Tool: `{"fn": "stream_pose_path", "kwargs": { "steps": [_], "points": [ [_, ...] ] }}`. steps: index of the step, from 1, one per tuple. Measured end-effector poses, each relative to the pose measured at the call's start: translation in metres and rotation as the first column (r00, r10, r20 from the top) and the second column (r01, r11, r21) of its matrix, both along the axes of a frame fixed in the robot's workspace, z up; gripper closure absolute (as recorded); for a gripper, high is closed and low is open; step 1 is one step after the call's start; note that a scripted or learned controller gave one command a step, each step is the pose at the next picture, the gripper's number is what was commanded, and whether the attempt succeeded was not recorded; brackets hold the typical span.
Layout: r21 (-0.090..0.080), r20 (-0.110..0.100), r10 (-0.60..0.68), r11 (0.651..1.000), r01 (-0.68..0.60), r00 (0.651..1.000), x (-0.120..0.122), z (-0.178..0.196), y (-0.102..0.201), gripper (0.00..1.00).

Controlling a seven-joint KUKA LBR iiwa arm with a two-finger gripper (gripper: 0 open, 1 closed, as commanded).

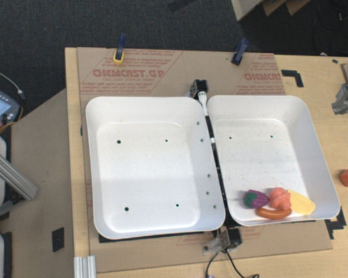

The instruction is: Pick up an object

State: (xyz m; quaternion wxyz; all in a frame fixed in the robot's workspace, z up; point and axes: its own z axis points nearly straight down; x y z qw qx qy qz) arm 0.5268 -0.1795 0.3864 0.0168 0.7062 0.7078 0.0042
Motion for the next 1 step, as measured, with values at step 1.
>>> {"fn": "stream_pose_path", "kwargs": {
  "steps": [1],
  "points": [
    [0.020,-0.036,-0.003,1.000,0.004,0.999,-0.0191,-0.0443,0.0030,1.00]
  ]
}}
